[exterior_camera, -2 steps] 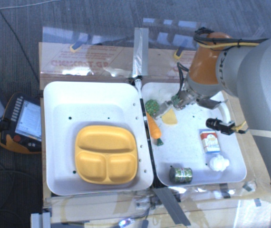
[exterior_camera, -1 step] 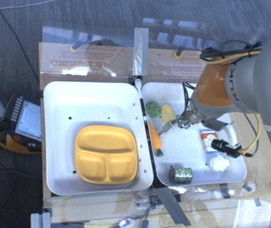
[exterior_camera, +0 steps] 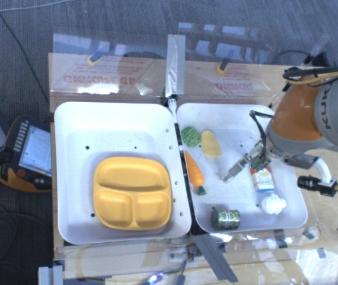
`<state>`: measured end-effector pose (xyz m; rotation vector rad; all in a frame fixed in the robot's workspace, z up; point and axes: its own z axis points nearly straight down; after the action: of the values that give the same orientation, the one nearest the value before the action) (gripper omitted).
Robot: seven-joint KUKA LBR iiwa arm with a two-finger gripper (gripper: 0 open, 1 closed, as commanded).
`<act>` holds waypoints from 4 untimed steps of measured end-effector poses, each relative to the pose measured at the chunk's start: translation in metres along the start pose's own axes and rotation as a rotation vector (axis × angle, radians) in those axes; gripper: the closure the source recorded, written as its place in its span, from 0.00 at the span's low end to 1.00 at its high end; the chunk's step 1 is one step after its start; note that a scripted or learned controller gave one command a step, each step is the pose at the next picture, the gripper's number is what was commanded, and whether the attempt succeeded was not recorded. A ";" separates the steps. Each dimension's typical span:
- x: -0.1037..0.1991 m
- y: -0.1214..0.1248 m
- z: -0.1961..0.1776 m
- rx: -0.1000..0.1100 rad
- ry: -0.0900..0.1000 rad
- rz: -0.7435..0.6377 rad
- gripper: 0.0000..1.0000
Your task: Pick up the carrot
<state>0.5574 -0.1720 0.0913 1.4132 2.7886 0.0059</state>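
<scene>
The carrot (exterior_camera: 194, 171), orange with a green top at its near end, lies along the left wall of the right bin (exterior_camera: 240, 119). My gripper (exterior_camera: 233, 171) hangs over the middle of that bin, to the right of the carrot and well apart from it. Its slim metal fingers point down and to the left, and nothing sits between them. The arm's orange band (exterior_camera: 296, 114) is at the bin's right side.
In the right bin lie a green round item (exterior_camera: 190, 136), a yellow piece (exterior_camera: 210, 143), a small carton (exterior_camera: 263, 179), a white object (exterior_camera: 273, 205) and a can (exterior_camera: 225, 218). The left bin (exterior_camera: 74, 123) holds a yellow divided tray (exterior_camera: 133, 192).
</scene>
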 end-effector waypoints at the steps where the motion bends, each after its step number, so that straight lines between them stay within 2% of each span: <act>1: 0.040 0.060 0.000 0.003 -0.003 -0.032 0.00; 2: 0.054 -0.004 -0.001 -0.001 -0.001 -0.402 0.00; 3: 0.044 0.061 0.000 0.009 -0.001 -0.230 0.00; 4: 0.061 0.033 -0.001 -0.002 -0.006 -0.169 0.00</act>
<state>0.5475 -0.1035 0.0921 1.1705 2.8924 0.0019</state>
